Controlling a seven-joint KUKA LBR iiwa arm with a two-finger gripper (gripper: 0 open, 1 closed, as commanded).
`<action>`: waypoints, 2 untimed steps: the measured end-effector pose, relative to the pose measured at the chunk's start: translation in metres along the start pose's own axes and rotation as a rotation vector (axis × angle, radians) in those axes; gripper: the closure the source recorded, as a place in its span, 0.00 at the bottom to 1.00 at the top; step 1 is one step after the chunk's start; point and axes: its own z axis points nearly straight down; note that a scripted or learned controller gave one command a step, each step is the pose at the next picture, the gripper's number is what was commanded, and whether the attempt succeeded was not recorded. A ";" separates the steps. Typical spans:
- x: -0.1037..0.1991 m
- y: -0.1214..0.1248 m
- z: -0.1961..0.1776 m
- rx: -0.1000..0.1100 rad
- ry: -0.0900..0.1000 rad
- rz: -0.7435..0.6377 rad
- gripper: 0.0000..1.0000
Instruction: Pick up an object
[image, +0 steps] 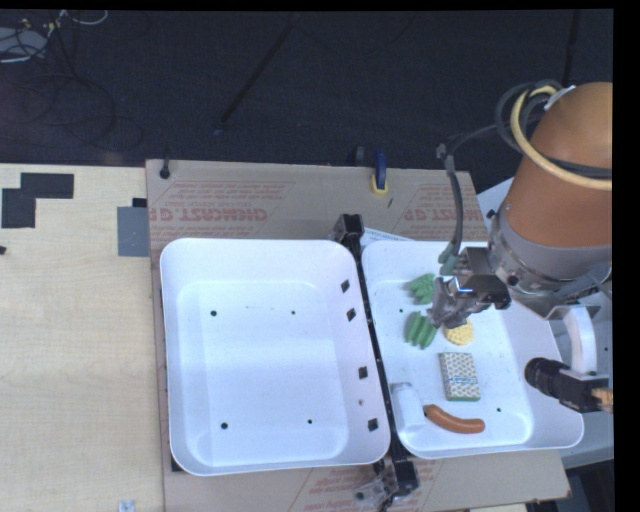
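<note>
Cardboard-topped bench — right bin (545, 425) holds sausage (455, 421), patterned box (460, 376), green pieces (421, 329); gripper (447, 312) state unclear.

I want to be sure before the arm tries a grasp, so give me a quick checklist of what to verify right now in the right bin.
1. End effector over the right bin: ok.
2. A target under it: ok, green pieces and a yellow round piece lie beside it.
3. Which piece it is lined up on: cannot tell.
4. Anything held already: cannot tell.
5. Patterned box and sausage lie apart from the tool: ok.
</note>
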 end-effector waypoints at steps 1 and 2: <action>0.046 0.042 -0.041 -0.009 0.001 -0.011 1.00; -0.020 0.024 0.040 0.002 0.000 -0.001 1.00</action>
